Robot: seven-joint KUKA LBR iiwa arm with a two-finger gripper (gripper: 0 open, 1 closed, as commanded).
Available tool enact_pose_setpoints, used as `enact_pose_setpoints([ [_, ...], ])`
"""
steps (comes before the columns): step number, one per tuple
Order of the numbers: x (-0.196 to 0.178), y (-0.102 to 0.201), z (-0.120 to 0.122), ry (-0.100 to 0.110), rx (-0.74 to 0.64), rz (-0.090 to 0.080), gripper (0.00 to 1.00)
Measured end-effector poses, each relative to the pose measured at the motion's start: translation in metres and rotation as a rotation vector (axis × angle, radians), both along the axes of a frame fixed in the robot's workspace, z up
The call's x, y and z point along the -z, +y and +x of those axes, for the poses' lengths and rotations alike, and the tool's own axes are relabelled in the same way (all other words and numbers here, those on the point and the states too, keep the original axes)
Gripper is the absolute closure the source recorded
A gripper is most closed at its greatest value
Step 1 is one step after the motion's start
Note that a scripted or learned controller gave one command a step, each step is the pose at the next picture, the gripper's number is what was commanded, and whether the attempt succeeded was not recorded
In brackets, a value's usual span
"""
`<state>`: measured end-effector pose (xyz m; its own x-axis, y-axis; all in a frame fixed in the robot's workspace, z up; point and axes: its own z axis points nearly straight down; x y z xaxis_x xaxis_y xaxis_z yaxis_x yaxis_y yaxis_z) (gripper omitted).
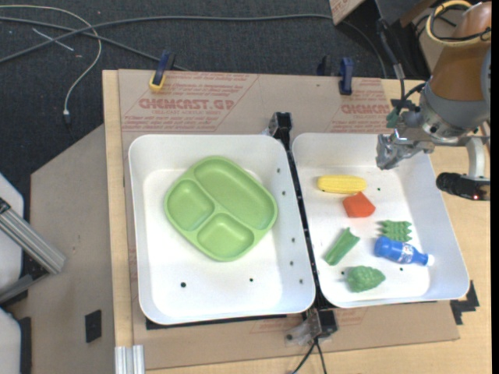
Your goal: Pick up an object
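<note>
The tool (pixel 387 156) hangs over the right bin's (pixel 444 209) far edge, touching nothing; its opening cannot be told. Nearby, the yellow corn (pixel 341 184) lies lengthwise left-to-right.

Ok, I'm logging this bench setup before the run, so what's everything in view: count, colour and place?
bins: 2, white, side by side on the bench
divided plate: 1, light green, left bin
corn cob: 1, yellow, right bin, upper middle
block: 1, red-orange, just below the corn cob
long vegetable: 1, green, right bin centre
leafy piece: 1, green, right of the block
bottle: 1, blue with white cap, lying below the leafy piece
bumpy vegetable: 1, green, right bin near edge
clamps: 2, blue, far edge of the cardboard sheet
cables: several, pale, on dark floor
gripper: 1, grey metal, above the right bin's far edge
</note>
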<state>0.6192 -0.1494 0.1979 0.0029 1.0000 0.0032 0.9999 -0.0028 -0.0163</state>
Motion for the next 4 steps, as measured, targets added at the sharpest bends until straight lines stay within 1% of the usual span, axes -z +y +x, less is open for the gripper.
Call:
enact_pose_setpoints([
  [1,-0.009,0.000,0.003,-0.015,-0.003,-0.002,0.00],
  [2,0.037,0.007,-0.003,-0.010,-0.003,-0.001,0.00],
  [3,0.080,0.008,-0.001,-0.010,-0.003,-0.001,0.00],
  [4,0.115,0.009,-0.002,-0.011,-0.003,-0.001,0.00],
])
